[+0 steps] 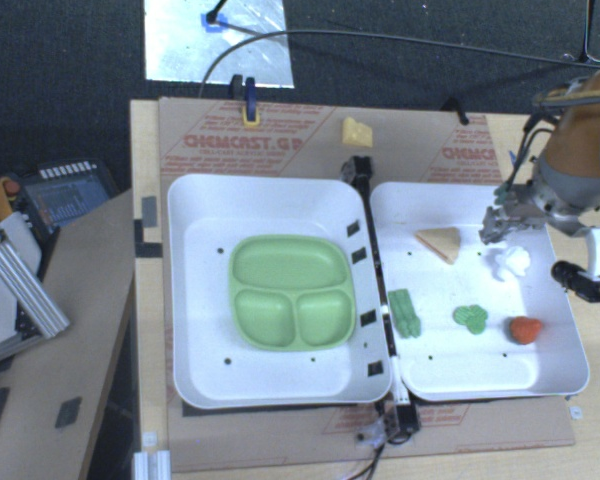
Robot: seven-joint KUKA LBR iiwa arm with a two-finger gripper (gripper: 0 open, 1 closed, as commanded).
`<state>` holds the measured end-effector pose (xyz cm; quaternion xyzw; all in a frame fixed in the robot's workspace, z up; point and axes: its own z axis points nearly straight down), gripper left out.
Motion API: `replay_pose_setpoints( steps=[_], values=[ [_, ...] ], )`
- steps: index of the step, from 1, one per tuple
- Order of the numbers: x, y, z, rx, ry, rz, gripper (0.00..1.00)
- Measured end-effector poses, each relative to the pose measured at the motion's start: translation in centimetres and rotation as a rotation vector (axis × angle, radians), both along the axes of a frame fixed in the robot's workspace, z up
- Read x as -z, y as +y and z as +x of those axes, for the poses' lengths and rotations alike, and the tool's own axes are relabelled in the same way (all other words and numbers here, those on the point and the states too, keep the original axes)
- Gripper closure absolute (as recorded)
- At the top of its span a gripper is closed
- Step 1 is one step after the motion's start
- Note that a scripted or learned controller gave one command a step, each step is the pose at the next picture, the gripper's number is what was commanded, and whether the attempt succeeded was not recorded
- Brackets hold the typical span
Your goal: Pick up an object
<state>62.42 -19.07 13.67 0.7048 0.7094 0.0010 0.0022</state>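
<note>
A brown board printed with red lettering [242,140] covers the bench and carries two shallow white bins side by side, joined along a black clipped seam. The left bin [195,208] holds a pale green tray [290,290] with three compartments, lying flat near the middle. The right bin [555,368] holds a tan wedge [440,242] toward the back, a crumpled white piece [510,261] to its right, a green ribbed block [404,313] close to the seam, a small green cluster [470,317] and a red-orange lump [524,330] near the front right. The gripper [500,223] hangs over the right bin's back right part, between the wedge and the white piece, just above the latter. A yellow block [357,131] lies on the board behind the bins. Beyond the board is dark carpet with a shiny sheet [220,23] and black cables; a control pendant [65,198] rests on a tan surface at left.
</note>
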Motion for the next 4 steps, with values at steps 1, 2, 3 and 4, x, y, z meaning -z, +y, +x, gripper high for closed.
replay_pose_setpoints(
  steps=[1, 2, 3, 4],
  values=[
    [-4.5, -0.2, 0.7, 0.001, -0.002, 0.000, 1.00],
    [-7.0, -0.2, 0.8, 0.000, -0.001, 0.000, 1.00],
    [-8.4, 4.9, 1.0, -0.003, 0.001, 0.003, 1.00],
    [-7.6, 10.8, 0.8, -0.003, 0.003, 0.004, 1.00]
  ],
)
